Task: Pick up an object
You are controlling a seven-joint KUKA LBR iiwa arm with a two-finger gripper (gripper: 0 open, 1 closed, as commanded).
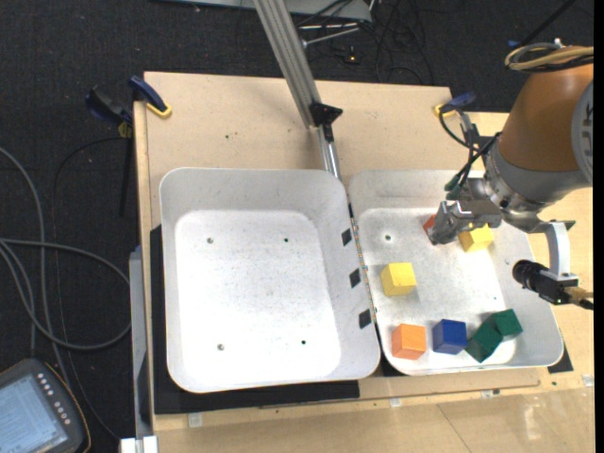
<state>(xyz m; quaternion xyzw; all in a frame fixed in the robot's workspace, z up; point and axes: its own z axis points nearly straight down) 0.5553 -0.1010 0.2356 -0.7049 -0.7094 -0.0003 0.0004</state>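
The gripper [445, 225] hangs low in the right bin [377, 196], right of frame centre; whether it is open or closed cannot be told. A small red piece [430, 223] shows at its left edge, its long axis hidden. A yellow block [477, 238] touches its right side. Below lie a yellow cube [398, 278], orange cube [409, 340], blue cube [450, 336] and green blocks [494, 334]. The left bin [179, 196] sits alongside.
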